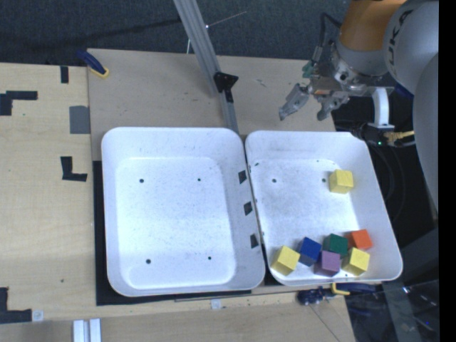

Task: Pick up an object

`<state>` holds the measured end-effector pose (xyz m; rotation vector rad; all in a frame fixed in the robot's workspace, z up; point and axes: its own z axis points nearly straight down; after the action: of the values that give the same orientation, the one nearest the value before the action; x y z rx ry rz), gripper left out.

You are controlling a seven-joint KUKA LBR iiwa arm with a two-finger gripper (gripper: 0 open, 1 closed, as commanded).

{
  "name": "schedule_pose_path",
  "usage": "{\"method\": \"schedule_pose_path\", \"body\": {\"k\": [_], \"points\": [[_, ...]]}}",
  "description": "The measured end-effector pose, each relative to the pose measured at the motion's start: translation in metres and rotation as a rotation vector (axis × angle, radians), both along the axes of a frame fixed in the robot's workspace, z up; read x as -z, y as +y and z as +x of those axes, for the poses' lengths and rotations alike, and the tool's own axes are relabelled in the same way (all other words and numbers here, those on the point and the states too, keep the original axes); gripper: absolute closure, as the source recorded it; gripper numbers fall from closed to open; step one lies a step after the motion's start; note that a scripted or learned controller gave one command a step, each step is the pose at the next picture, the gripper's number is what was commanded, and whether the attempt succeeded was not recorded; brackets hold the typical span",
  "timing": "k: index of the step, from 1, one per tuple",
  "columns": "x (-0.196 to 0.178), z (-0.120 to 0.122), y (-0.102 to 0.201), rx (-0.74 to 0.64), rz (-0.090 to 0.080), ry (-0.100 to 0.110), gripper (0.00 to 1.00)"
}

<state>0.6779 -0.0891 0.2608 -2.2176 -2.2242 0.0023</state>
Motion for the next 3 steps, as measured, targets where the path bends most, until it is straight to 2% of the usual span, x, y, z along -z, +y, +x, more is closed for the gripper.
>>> {"method": "schedule_pose_path", "body": {"k": [1, 2, 3], "points": [[0.000, 0.000, 0.000, 0.000, -0.001, 0.000, 0.00], [0.045, -0.002, 0.006, 0.001, -0.001, 0.004, 0.00], [0.103, -0.006, -0.003, 0.002, -0.001, 0.006, 0.00]]}}
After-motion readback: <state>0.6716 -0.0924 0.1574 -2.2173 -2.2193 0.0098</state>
